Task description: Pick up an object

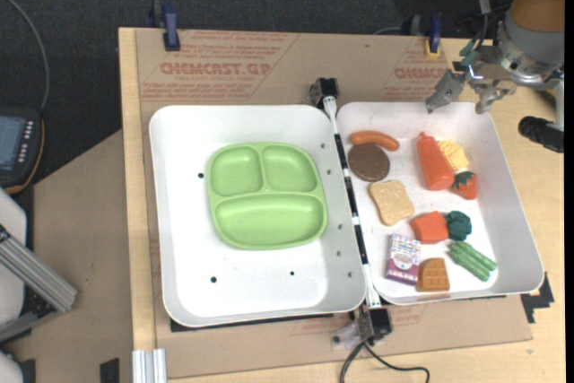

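My gripper hangs open over the far edge of the right bin, its two fingers spread with nothing between them. Below it in the bin lie toy foods: a red sausage, a brown patty, an orange bottle leaning on a yellow piece, a slice of bread, a strawberry, an orange block, broccoli, green beans, a purple packet and a waffle.
The left bin holds a green divided plate. A black hinge strip runs between the bins. Blue clamps grip the far edge of the cardboard-topped bench.
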{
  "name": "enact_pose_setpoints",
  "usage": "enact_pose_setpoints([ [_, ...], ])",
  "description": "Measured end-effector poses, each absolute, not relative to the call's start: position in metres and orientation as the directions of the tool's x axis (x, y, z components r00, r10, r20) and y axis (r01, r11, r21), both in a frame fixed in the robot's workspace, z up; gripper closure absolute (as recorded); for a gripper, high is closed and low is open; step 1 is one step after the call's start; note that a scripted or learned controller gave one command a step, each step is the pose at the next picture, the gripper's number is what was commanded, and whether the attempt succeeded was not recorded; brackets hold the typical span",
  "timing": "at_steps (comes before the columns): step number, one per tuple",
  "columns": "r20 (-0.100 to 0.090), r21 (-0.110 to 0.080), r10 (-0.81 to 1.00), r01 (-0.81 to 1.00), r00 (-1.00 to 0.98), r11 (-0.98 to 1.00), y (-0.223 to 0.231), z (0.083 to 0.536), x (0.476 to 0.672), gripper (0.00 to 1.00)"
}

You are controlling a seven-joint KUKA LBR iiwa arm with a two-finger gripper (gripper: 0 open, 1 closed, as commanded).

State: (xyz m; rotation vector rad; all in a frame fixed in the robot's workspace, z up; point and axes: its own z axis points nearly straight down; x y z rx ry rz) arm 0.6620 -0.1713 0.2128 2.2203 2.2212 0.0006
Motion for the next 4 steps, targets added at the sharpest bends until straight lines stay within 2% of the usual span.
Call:
enact_pose_setpoints([
  [1,-0.004,0.008,1.0,1.0,-0.001,0.001,-0.175,0.083,0.654,0.0],
  [2,-0.009,0.021,1.0,1.0,-0.003,0.003,-0.176,0.104,0.658,1.0],
  [3,0.003,0.011,1.0,1.0,-0.012,0.012,-0.069,0.192,0.664,1.0],
  [4,0.0,-0.001,1.0,1.0,0.003,-0.003,-0.101,0.219,0.624,1.0],
])
